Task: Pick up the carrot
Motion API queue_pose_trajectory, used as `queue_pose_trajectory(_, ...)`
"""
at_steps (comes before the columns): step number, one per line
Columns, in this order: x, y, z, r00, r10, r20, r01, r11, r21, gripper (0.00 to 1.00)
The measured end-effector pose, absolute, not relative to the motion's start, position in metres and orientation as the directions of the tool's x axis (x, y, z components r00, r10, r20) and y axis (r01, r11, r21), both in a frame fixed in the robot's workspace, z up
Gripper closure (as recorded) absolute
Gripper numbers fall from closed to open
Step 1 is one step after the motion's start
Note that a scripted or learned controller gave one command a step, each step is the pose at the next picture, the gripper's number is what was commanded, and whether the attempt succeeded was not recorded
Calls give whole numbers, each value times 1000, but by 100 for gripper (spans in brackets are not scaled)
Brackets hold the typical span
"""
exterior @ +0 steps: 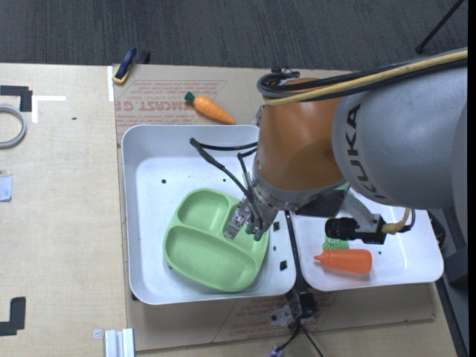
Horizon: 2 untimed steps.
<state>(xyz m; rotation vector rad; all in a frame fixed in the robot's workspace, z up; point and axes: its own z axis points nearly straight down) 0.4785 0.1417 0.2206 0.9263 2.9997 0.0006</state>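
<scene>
With the gripper, whose opening I cannot tell, low over the green divided plate in the left bin, it risks closing on nothing, since the carrot lies outside on the cardboard, just beyond that bin's far edge.

The carrot lies on cardboard outside and behind the left bin, with open room on all sides; only the bin's back rim runs near it. Inside that bin a green divided plate takes up the middle, and the pincer hangs over its right edge. The arm's bulk covers much of the right bin, where an orange bottle lies near the front wall
</scene>
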Motion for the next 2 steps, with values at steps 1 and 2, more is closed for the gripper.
queue_pose_trajectory(1, 479, 99, 322, -831, 557, -4, 557, 831, 2, 100)
queue_pose_trajectory(2, 483, 64, 268, -815, 579, -3, 579, 815, 1, 100)
